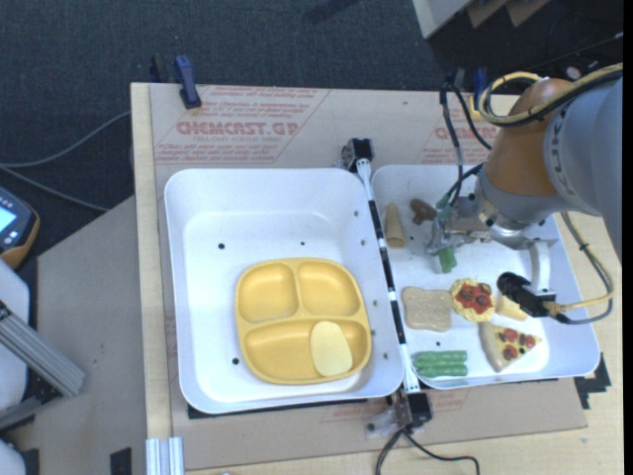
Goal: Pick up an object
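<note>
Camera view: we count two white bins; left bin (198, 206) holds one yellow tray (267, 300) with one pale oval piece (331, 348). Right bin (569, 359): two pizza slices (473, 300), one toast (427, 308), one green bean bundle (440, 364). Gripper (445, 250) fingers clamped on small green piece (447, 260)

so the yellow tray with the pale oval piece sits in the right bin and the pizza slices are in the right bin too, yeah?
Not quite. The camera view shows the yellow tray with the pale oval piece in the left bin, not the right. The pizza slices are in the right bin, as you said.
</note>
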Controlling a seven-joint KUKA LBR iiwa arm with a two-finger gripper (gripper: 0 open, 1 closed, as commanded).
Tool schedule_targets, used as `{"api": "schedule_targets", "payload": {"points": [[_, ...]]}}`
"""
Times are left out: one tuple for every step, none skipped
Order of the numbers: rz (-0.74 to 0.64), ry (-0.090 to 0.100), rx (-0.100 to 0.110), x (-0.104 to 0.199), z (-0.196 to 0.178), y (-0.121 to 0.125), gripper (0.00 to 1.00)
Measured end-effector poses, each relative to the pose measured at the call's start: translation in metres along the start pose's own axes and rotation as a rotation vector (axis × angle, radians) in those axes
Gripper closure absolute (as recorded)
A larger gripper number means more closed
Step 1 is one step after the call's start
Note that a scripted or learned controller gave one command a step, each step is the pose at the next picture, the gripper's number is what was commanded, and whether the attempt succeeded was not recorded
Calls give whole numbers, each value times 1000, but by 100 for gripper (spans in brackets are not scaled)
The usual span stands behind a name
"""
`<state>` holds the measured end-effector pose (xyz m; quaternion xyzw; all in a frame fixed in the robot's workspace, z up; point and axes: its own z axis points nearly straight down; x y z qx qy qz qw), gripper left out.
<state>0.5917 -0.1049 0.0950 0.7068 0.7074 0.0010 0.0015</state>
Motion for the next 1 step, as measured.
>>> {"api": "schedule_targets", "payload": {"points": [[-7, 2, -5, 80, -95, 5, 100]]}}
